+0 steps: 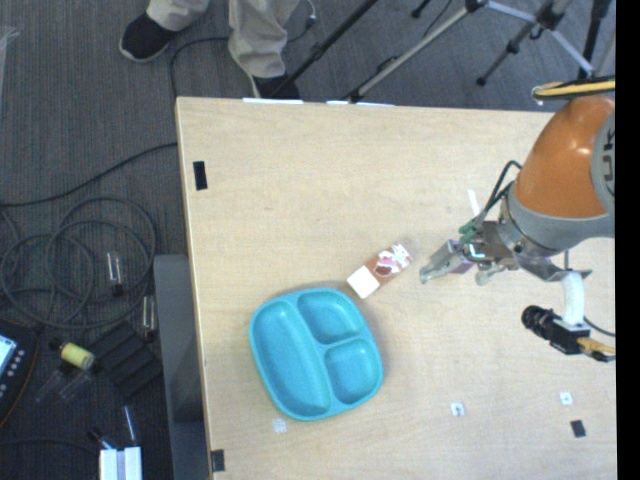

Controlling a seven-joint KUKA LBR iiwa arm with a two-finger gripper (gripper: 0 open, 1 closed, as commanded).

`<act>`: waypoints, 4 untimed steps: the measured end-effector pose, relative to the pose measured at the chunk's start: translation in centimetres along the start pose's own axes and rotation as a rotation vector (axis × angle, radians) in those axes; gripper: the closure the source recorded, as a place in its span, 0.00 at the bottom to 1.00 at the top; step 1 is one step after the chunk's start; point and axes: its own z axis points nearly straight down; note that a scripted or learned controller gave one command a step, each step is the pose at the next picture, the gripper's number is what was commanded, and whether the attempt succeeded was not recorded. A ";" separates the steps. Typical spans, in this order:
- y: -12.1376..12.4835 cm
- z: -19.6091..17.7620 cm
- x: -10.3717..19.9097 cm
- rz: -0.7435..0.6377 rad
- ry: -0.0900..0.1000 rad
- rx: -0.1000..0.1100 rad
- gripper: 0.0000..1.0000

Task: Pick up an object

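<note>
Reaching in low over the bench point(300, 168), the gripper point(440, 266) sits just short of the only small loose item in view, a white block with a red-and-white wrapped end point(380, 270). This object lies on the bare wooden surface a short way ahead of the fingertips, apart from them, with visible bench between. Beyond it and further from the gripper rests a blue compartment tray point(316, 353), its near corner close beside the object's white end but seemingly not touching; its three compartments hold nothing visible.

Judgement: the object's position in open space, clear of the tray wall, leaves it accessible from the gripper's side, which likely explains the arm's slanted, low approach.

Gripper condition: the fingers point(433, 265) point toward the object and appear close together, but at this size it cannot be determined whether they are parted or closed. Nothing is seen between them and nothing touches them. The pick is not yet made.
</note>
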 end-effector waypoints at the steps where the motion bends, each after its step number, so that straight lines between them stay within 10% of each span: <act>1: 1.7 1.6 -1.9 -0.306 -0.002 -0.002 0.00; 3: 13.7 8.6 -4.8 -0.127 -0.008 -0.015 0.00; 4: 13.7 8.6 -4.8 -0.127 -0.009 -0.015 0.00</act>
